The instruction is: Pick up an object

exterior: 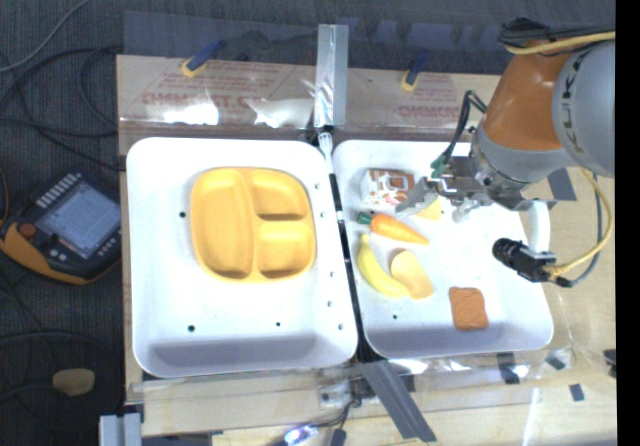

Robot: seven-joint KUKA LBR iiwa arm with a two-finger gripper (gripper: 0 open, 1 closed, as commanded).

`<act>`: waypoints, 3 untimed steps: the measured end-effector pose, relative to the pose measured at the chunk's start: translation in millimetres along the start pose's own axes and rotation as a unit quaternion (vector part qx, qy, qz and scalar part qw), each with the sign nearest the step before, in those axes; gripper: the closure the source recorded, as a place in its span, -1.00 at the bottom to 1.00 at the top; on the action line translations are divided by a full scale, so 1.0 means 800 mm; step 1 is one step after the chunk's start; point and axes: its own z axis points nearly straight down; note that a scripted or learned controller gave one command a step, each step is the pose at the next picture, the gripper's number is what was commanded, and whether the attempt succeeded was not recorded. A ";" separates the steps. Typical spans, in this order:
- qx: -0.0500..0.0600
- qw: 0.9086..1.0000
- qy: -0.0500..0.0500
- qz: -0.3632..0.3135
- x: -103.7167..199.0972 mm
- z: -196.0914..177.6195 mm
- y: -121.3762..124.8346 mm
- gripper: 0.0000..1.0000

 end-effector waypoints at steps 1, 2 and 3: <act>-0.007 0.992 -0.002 -0.128 0.002 0.122 -0.014 -1.00; -0.010 0.992 -0.001 -0.126 0.003 0.109 -0.012 1.00; -0.001 0.977 0.000 -0.214 0.023 0.007 -0.049 1.00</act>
